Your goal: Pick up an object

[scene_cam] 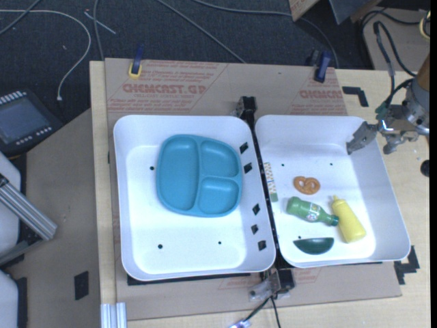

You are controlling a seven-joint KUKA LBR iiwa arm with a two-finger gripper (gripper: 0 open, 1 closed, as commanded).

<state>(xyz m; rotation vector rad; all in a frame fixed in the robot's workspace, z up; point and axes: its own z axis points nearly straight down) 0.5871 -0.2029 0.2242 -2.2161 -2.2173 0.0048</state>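
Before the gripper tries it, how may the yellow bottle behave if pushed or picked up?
The yellow bottle lies on its side, so it may roll. Its smooth, rounded body looks slippery. It lies close beside the green bottle, which a push might disturb.

Left bin (pixel 136 238): divided plate (pixel 199 175), centre toward 12. Right bin (pixel 382 183): pretzel (pixel 306 184) centre; two bottles (pixel 311 211) (pixel 347 219), bowl (pixel 314 244) toward 6.

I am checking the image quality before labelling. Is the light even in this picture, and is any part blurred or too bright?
Camera view: light is soft and fairly even; the white bins look bright, with mild glare on their walls; small objects such as the pretzel and yellow bottle cast only faint shadows; the gripper at the right looks slightly soft; the floor above is dark.
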